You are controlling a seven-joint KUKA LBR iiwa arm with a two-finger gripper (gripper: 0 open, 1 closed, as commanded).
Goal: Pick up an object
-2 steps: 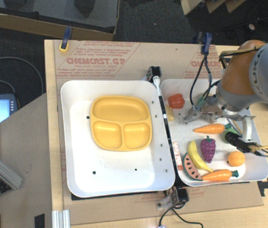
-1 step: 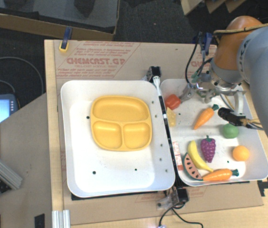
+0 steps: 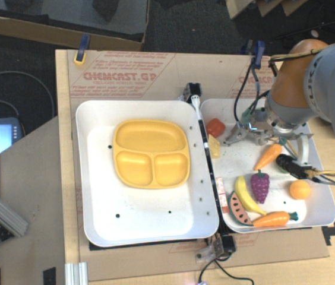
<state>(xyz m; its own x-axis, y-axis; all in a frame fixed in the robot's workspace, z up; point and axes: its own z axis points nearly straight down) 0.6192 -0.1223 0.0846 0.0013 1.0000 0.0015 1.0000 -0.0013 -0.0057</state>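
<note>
Near carrot (image 3: 272, 219) lies flat along the front wall of the right bin (image 3: 230, 168), pointed end toward the left bin (image 3: 96, 159). Just left of it rests a watermelon slice (image 3: 239, 209), with a banana (image 3: 246, 196) curved against that and a purple grape bunch (image 3: 260, 186) touching the banana. An orange (image 3: 300, 189) sits apart, toward the right wall. Farther back, the far carrot (image 3: 267, 157) lies at a slant, thick end uppermost. Level with it, the left bin holds a yellow divided plate (image 3: 151, 153). The claw (image 3: 268, 136) stands just behind the far carrot's thick end; contact between them cannot be confirmed. Whether the claw is open or closed cannot be told. Left of the claw, near the dividing wall, lie a pale yellow piece (image 3: 214, 147) and, behind it, a red piece (image 3: 215, 126).
</note>
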